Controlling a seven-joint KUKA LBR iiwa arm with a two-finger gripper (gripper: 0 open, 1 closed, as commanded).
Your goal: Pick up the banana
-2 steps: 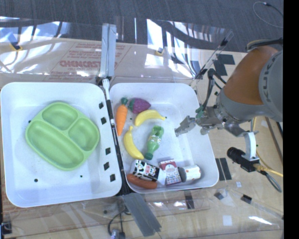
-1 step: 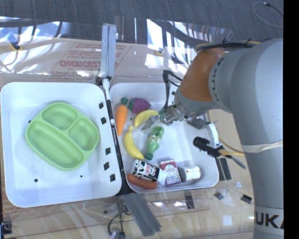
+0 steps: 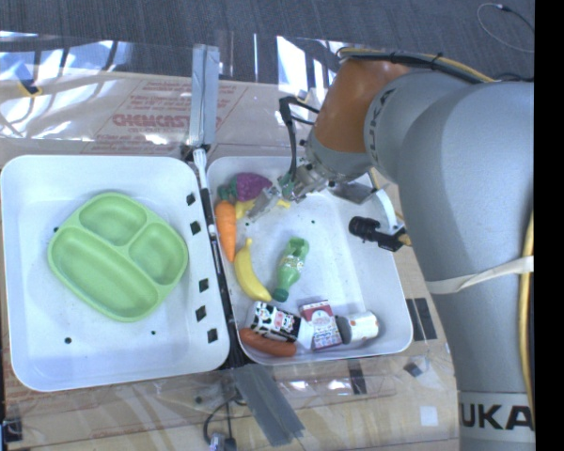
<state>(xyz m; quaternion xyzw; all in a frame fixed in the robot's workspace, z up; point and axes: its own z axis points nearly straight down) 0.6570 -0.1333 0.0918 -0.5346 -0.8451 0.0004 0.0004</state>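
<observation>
Jaws (image 3: 280, 188): I cannot tell from this slanted view how they stand, for they are small and blurred at the end of my wrist, and I see nothing between them. They hang over the far left part of the right bin (image 3: 381, 252), just beside the purple item (image 3: 252, 186) that lies in that bin's far left corner. The banana (image 3: 248, 271) lies on the bin floor along the left wall, about midway between the far and near edges, curved, with one end toward the carrot (image 3: 226, 228) and the other toward the near side. It is apart from my jaws. The carrot lies just beside it, closer to the far left corner. The green bottle (image 3: 291, 263) lies tilted near the middle of the bin, just to the right of the banana. Along the near edge sit a black and white carton (image 3: 274, 320), a red sausage-shaped item (image 3: 268, 345), a red and white box (image 3: 321, 325) and a small white jar (image 3: 359, 327). In the left bin (image 3: 28, 346) rests a green divided plate (image 3: 117, 255).
</observation>
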